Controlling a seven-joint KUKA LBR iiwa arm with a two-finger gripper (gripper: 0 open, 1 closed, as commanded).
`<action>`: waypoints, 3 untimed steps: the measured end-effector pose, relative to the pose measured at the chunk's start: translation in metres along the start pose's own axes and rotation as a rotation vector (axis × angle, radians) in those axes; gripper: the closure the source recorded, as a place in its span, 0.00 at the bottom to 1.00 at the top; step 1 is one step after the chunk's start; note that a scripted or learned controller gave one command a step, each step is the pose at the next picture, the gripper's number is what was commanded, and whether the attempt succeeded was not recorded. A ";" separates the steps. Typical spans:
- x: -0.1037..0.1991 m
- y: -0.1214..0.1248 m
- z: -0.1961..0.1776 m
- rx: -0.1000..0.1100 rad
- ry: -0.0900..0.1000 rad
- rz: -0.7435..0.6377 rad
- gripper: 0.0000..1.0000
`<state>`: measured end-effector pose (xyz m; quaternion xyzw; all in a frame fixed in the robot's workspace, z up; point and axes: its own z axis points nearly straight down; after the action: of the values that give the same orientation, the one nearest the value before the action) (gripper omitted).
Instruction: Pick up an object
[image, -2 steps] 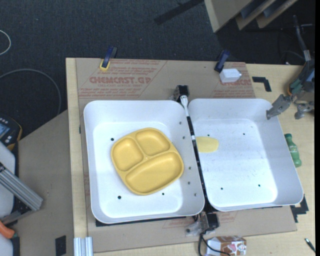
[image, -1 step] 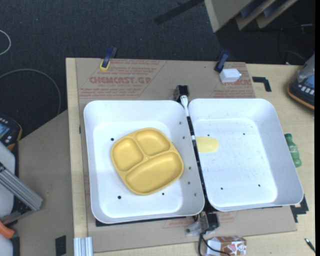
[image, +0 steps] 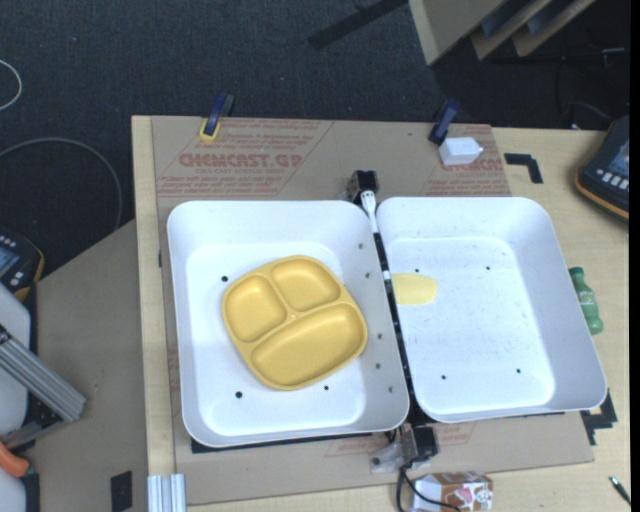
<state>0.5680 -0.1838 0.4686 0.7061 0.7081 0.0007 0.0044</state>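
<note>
A: Two candidates: yellow three-compartment plastic plate (image: 293, 322) mid-left white bin (image: 190, 300); small flat yellow piece (image: 413, 289) at right white bin (image: 560, 300) left wall.

B: Gripper state cannot be told. Arm enters from right; small piece lies nearer.

I am finding nothing here that I can surely call my own body. At the right edge a dark, flat handheld control box with an orange-yellow rim (image: 610, 172) is showing, and I cannot tell whether it belongs to me. At the lower left a grey ribbed metal bar (image: 40, 380) is slanting above a small orange tip (image: 10, 460). I cannot tell whether either is part of me.
</note>
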 end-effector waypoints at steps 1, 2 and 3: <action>0.078 -0.050 0.066 0.015 0.009 -0.004 1.00; 0.034 -0.036 0.150 0.017 0.006 0.007 1.00; 0.166 -0.065 0.219 0.019 0.012 -0.010 1.00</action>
<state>0.5043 -0.0192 0.2479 0.7024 0.7118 -0.0019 -0.0064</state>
